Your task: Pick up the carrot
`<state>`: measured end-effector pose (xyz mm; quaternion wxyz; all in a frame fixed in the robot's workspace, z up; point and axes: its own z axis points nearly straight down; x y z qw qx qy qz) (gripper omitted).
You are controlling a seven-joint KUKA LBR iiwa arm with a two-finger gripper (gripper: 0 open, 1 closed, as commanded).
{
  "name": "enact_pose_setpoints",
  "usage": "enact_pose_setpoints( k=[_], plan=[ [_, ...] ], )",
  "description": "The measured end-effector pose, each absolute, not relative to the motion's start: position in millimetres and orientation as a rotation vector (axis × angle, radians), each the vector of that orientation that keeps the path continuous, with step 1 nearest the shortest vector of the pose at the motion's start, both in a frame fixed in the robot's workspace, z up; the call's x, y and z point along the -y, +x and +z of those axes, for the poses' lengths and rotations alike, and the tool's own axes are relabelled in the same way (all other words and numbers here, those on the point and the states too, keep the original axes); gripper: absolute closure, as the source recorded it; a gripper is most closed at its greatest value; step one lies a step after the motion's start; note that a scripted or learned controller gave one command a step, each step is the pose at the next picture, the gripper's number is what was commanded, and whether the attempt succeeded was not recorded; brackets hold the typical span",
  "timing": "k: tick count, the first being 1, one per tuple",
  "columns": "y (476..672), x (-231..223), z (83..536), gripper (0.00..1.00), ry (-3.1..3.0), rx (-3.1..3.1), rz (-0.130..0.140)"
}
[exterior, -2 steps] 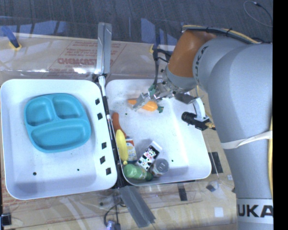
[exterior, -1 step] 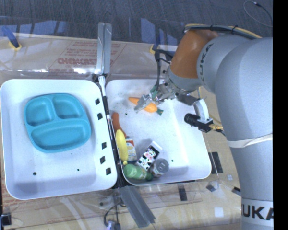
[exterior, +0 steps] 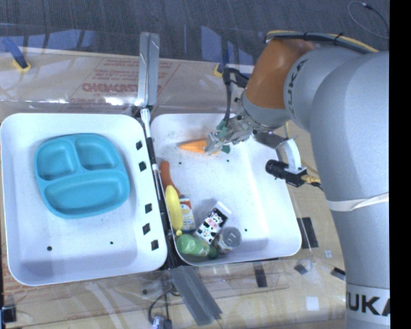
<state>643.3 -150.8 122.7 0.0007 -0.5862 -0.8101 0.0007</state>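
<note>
Carrot (exterior: pixel 191 145) lies crosswise, tip left, stalk seemingly at tool (exterior: pixel 220 141).

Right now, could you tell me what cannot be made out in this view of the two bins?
- Gripper: at the carrot's right end; too small and blurred to tell whether it grips.
- Carrot's right end: covered by the gripper.
- Pile at the right bin's front-left corner: the banana reads clearly, but the items overlap and labels are too small.
- Arm: hides the bench behind it.
</note>
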Motion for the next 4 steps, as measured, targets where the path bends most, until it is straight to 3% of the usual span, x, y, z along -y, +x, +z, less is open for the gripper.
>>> enact_pose_setpoints(
  k=[1,2,3,4],
  plan=[
    [643.2,151,123,0.0,-1.841,2.544,0.002],
    [657.0,137,92,0.0,-1.846,2.542,0.001],
    [657.7,137,103,1.0,-1.841,2.547,0.001],
    [631.9,84,193,1.0,-1.735,2.619,0.001]
  ],
)
